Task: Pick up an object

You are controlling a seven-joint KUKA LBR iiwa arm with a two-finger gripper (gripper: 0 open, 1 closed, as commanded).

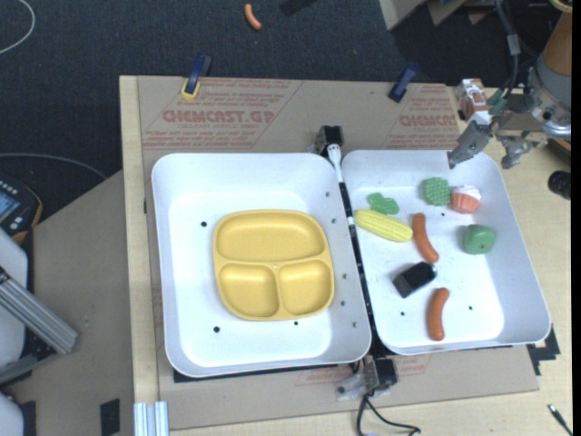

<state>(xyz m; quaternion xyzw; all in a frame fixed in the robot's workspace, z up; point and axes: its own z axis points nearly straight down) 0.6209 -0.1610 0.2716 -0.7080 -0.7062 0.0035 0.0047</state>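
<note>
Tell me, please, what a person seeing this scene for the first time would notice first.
First, the yellow divided plate lying in the middle of the left bin. Next, the toy foods scattered in the right bin: a corn cob, two sausages and green pieces. The hand hangs over that bin's far right corner.

Red lettering printed on the brown protective paper of the sheet (272,107) under the two bins. Behind the left bin (172,243) it reads roughly "CHEMCAST G P", large capitals, tail end unclear. A finer red line runs above it, too small to read. Behind the right bin (526,271) the same print repeats, partly cut off. No legible marks on the bins or their contents.
</note>
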